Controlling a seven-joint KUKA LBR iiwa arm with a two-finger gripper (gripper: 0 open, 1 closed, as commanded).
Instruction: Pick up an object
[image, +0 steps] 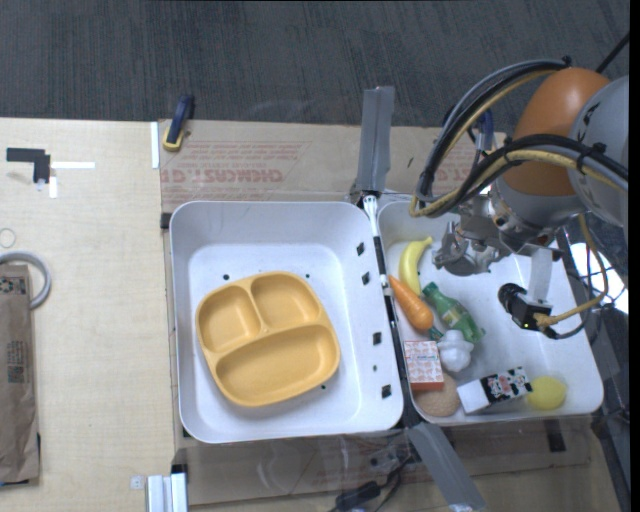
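Grey metal pincer (462, 252) above curved banana (413, 262); grip state unclear, possibly released.

Pale wood table (90, 300) carries two white bins side by side, left bin (185, 300) and right bin (580, 340), plus a brown paper bag (15, 370) at far left and a blue-yellow tool-like item (179, 122) at the back.

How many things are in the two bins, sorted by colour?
Yellow: 3, the plate, banana, lemon
Orange: 1, carrot
Green: 1, bottle
White: 1, garlic
Red and white: 1, box
Tan: 1, cookie
Black and white: 1, carton
Total: 9
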